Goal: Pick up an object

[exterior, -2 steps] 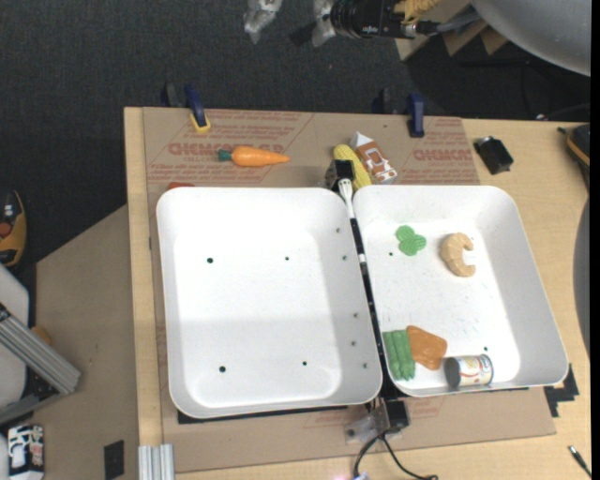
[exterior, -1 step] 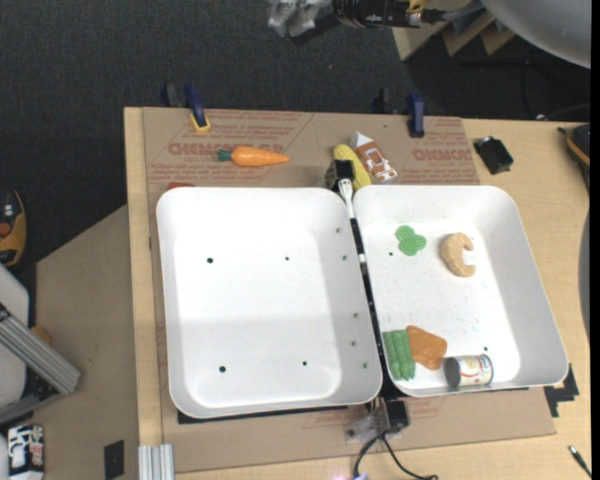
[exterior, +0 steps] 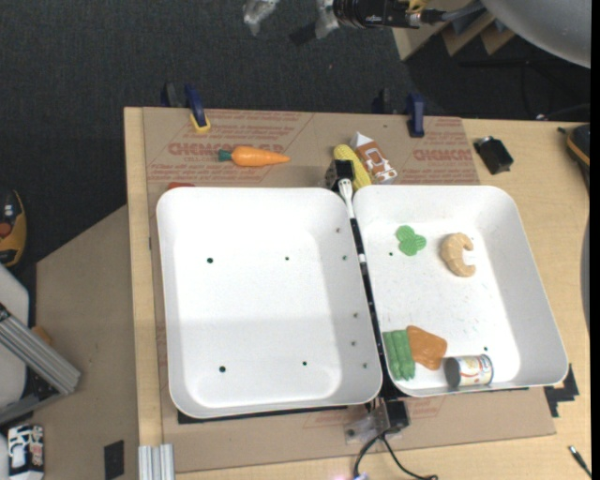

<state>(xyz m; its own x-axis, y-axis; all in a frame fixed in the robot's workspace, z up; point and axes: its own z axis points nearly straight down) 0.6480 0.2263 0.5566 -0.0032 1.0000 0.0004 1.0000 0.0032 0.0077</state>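
The right bin (exterior: 506,281) holds a green leafy piece (exterior: 410,240), a tan croissant-shaped toy (exterior: 458,254), a green pod (exterior: 399,354), an orange wedge (exterior: 428,346) and a small can (exterior: 468,371) lying on its side in the near corner. My gripper (exterior: 286,21) hangs high at the top edge of the view, behind the bins and well away from every object. Its fingers (exterior: 255,14) look spread apart with nothing between them. The grey arm (exterior: 548,28) crosses the top right corner.
The left bin (exterior: 253,309) lies beside the right one. Behind the bins on the cardboard lie a toy carrot (exterior: 253,157), a yellow piece (exterior: 345,161) and a brown packet (exterior: 375,161). Two blue clamps (exterior: 198,108) grip the board's far edge.
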